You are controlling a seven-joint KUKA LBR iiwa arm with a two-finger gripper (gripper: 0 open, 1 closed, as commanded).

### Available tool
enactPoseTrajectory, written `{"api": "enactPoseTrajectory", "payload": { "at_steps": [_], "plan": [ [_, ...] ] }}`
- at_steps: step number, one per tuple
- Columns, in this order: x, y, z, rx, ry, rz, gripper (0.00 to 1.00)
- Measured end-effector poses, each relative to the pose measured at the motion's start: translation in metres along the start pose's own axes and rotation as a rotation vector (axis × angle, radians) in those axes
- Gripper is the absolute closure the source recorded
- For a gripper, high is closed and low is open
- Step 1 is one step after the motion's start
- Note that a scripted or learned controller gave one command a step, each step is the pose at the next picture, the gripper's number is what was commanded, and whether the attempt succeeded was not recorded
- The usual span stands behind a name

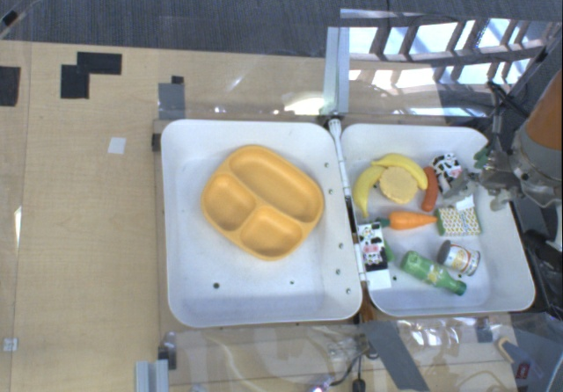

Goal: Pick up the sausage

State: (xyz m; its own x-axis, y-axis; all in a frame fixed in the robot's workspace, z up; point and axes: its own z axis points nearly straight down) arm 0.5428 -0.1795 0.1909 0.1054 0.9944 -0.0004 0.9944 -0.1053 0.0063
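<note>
Yellow plastic fills the middle of the left bin [176,232]: a divided plate [262,200] with three compartments, set at a tilt. In the right bin [506,289], a small cow-patterned carton [373,245] lies against the dividing wall, with a banana [376,174] curving above it and a round yellow cracker [398,184] resting on the banana. Just right of the cracker lies the sausage [429,189], reddish-brown and nearly upright, above a carrot [412,221]. A green bottle [433,273] and a small can [459,258] lie lower down. The gripper [482,181] hovers at the bin's right edge, near the sausage but apart from it; how far its fingers are spread cannot be told, and nothing shows between them.
</note>
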Motion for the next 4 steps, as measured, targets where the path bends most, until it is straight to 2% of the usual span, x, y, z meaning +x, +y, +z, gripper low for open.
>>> {"api": "enactPoseTrajectory", "payload": {
  "at_steps": [1,2,3,4],
  "plan": [
    [0.016,0.012,0.010,0.001,0.000,0.054,0.00],
    [0.015,0.023,0.091,-0.010,-0.003,-0.117,0.00],
    [-0.015,0.078,0.103,-0.004,0.002,-0.011,0.00],
    [-0.013,0.081,0.090,-0.010,0.001,-0.018,1.00]
  ]
}}
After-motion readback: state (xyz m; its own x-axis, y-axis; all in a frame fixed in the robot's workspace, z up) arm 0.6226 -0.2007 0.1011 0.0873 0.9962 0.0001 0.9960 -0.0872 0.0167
